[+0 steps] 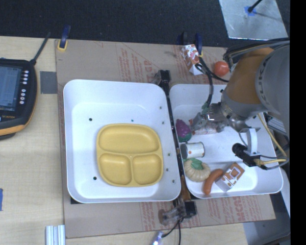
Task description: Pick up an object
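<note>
Camera view, looking down at a slant on your worktop (30, 188): two shallow white bins sit side by side on a brown cardboard sheet. Your left bin (76, 101) holds a yellow three-compartment tray (129, 153), lying flat near the bin's middle. Your right bin (265, 188) holds the loose objects. A purple item (183, 129) lies against that bin's left wall. Just below it a white cylinder with a dark end (193, 149) lies on its side. Nearer the bin's front left corner sits a pale, ribbed squash-like piece with a green top (196, 169), and touching it on the right is an orange sausage-shaped piece (211, 180), beside a small brown and white box (230, 176).

Your arm (255, 80) reaches in from the right edge, grey with an orange band, and its end effector (206, 120) hangs over the upper left part of the right bin, just beside the purple item. You cannot tell here whether it is apart or together.

A handheld control pendant (10, 96) rests at the worktop's left edge.
</note>
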`<act>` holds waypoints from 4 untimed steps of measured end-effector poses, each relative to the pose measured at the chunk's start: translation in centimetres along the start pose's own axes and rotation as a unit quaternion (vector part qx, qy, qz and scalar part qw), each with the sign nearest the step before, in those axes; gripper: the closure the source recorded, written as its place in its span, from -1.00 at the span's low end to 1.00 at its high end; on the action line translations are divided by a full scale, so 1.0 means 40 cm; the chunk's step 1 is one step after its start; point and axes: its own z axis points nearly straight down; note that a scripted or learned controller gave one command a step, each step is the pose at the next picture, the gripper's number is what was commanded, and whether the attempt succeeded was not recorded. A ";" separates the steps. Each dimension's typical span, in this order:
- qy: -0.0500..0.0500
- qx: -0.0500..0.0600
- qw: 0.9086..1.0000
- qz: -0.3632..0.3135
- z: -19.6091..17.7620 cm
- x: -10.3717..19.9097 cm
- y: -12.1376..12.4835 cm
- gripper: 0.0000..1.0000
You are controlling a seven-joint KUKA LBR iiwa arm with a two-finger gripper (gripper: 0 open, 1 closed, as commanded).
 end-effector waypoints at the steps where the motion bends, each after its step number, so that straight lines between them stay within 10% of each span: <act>1: 0.003 0.000 1.000 0.000 0.001 0.039 0.143 -1.00; 2: 0.002 0.000 1.000 0.001 0.001 -0.144 0.161 -1.00; 3: -0.003 -0.003 1.000 0.001 -0.004 0.024 0.005 -1.00; 4: 0.002 0.000 1.000 0.000 0.001 0.020 0.163 -1.00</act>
